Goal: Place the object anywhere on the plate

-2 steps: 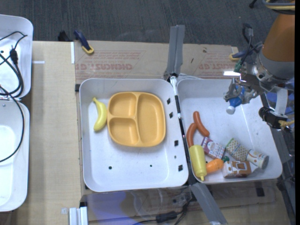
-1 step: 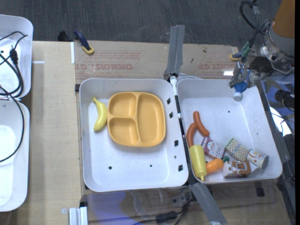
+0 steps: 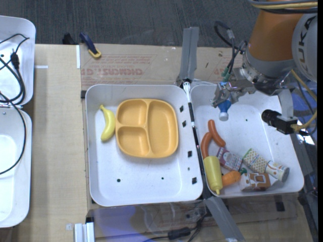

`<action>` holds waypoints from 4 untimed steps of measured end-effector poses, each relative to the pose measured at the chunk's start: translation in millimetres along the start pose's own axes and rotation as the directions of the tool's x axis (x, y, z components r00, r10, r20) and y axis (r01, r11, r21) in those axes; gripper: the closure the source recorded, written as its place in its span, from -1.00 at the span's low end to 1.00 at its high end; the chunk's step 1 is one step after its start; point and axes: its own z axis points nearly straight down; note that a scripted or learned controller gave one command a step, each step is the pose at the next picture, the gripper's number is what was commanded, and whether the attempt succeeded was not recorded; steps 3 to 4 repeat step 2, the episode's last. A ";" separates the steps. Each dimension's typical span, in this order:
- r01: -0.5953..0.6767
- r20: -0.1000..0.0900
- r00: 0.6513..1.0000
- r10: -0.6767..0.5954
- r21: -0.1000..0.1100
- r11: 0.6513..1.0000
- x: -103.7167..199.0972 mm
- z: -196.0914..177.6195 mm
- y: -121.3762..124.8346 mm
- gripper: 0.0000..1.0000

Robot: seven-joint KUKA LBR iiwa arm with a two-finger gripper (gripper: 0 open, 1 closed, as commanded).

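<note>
- The plate [image 3: 147, 127] is yellow-orange with rounded corners and three compartments: one tall section on its 3 o'clock side and two smaller ones stacked on its 9 o'clock side.
- It lies flat in the left bin [image 3: 103, 185], toward the upper middle of that bin.
- A yellow banana [image 3: 107, 125] lies on the bin floor just beside the plate, at its 9 o'clock edge, curved and running roughly 12 to 6.
- The arm [image 3: 280, 32] enters from the 2 o'clock corner of the view, its orange band above the wrist, tilting down over the upper part of the right bin [image 3: 298, 178].
- The gripper [image 3: 223, 105] hangs above the right bin near its 11 o'clock corner; a small blue-and-white object [image 3: 223, 111] shows at its tip, apparently pinched there, though whether the fingers truly close on it I cannot tell.
- Toward 6 o'clock in the right bin lies a heap: two red-orange sausages [image 3: 211, 137], a yellow mustard bottle [image 3: 212, 174], a carrot [image 3: 231, 178] and small printed cartons [image 3: 255, 170], touching one another.
</note>
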 end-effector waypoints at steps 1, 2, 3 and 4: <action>0.270 0.000 0.963 -0.270 -0.001 0.963 46.8 79.1 30.2 1.00; 0.270 0.000 0.963 -0.270 -0.001 0.963 46.4 78.9 30.3 -1.00; 0.270 0.000 0.963 -0.270 -0.001 0.963 46.4 78.9 30.3 -1.00; 0.270 0.000 0.963 -0.270 -0.001 0.963 46.4 78.9 30.3 -1.00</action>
